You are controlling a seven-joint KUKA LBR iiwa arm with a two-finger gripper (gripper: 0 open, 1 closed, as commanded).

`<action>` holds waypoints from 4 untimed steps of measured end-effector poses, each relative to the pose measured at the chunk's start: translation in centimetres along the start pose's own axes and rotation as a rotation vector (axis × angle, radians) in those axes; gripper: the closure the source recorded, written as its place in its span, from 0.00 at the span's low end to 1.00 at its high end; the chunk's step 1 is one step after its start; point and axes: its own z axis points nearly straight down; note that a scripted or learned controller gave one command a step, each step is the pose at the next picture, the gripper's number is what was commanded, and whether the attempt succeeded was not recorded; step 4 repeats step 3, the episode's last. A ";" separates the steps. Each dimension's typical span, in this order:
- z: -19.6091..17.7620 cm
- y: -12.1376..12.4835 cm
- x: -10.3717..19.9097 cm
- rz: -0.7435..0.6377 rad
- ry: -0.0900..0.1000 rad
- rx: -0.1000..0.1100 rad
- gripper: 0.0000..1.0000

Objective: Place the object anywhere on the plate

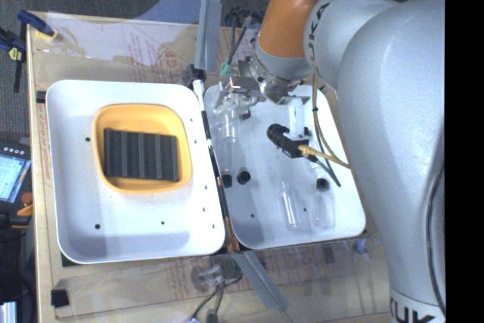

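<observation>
Two shallow white bins sit side by side on the desk (113,49), and the tool (229,106) hangs over the upper left corner of the right bin (257,227), close to the wall the bins share. The tool is a tangle of bright metal and glare under the orange band of the arm (378,87), so I cannot tell whether it is spread or pressed together, nor whether it pinches anything.

Just below the tool lies a clear shape (226,131). It is too transparent to make out its outline or to say whether it touches the tool.

Well to the left of the tool, in the left bin (68,163), a yellow plate (102,125) carries a dark ribbed block (142,155) lying flat in its middle. It is the one thing on the plate.

Below and to the right of the tool, near the front wall of the right bin, two clear tubes (289,208) lie side by side, faint against the white. A small black knob (243,178) sits below the tool, apart from them.

The arm's grey bulk hides the right bin's right rim and is cut off at the frame's lower edge.
</observation>
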 end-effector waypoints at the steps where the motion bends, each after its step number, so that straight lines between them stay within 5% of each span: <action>1: -0.9 0.0 4.2 -0.178 -0.001 -0.003 1.00; 2: -0.1 -0.4 5.8 -0.475 -0.001 -0.001 1.00; 3: -0.1 -0.4 5.8 -0.475 -0.002 -0.002 0.00; 4: -0.1 -0.4 5.8 -0.475 -0.002 -0.002 0.00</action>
